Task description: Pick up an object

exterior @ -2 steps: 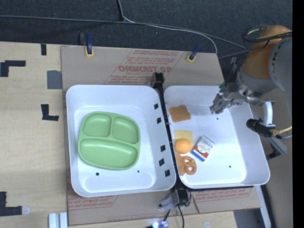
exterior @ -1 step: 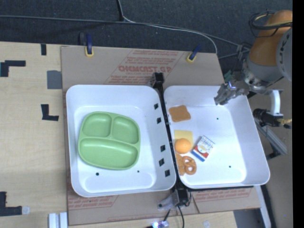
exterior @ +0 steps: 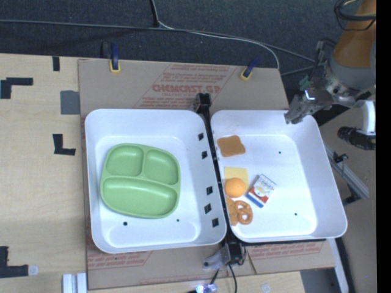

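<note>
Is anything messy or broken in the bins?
Nothing looks broken or spilled. The green plate lies flat in the left bin. In the right bin, the toast, cheese, orange, pretzel and small carton huddle near its left wall.

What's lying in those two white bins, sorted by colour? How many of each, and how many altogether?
Green: 1, the divided plate in the left bin.
Brown: 2, the flat toast-like slice and the pretzel.
Yellow: 1, the flat square.
Orange: 1, the ball.
White with red and blue: 1, the small carton.
Total: 6, five of them in the right bin.
</note>
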Tool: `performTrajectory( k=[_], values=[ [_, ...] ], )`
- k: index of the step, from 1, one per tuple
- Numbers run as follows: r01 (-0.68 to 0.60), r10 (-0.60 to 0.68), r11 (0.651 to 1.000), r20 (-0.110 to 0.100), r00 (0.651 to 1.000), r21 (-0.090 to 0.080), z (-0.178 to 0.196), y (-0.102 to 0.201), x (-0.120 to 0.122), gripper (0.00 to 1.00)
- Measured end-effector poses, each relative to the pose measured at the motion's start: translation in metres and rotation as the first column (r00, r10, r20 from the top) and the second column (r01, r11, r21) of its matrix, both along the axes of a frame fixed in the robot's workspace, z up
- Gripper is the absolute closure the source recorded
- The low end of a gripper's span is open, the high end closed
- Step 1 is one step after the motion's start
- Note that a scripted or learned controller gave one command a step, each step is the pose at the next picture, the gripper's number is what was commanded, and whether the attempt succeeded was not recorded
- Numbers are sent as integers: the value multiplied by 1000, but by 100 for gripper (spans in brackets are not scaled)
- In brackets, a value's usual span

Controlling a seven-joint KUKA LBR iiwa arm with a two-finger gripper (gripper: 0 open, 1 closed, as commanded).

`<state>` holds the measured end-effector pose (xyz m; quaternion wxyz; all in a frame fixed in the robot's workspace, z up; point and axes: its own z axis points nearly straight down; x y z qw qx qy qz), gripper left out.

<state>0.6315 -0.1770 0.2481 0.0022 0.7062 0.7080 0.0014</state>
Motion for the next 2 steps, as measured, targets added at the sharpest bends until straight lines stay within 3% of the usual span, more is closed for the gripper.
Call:
performTrajectory(
  k=[2],
  values=[
    [-1,1,1000,-8,1000,1,-17,92,-34,100]
  ],
)
